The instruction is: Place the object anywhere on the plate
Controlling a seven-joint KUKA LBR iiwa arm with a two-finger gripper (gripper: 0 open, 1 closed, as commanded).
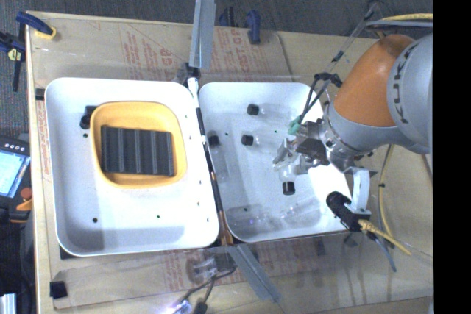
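Nearest the camera, along the bench's front edge, lie a few cables and brown tape. Above them, on the left, sits the left bin, holding a yellow plate with a dark ribbed tray on it. Beside it, the right bin carries several small dark pieces: one just under the gripper, one near the middle, one by the left wall and one toward the back. Which of them is the object is hard to say; all are well apart from the plate. Whether the jaws are spread or pressed together cannot be told. From the right the grey arm with its orange band reaches over the bin. At the far edge stand blue clamps.
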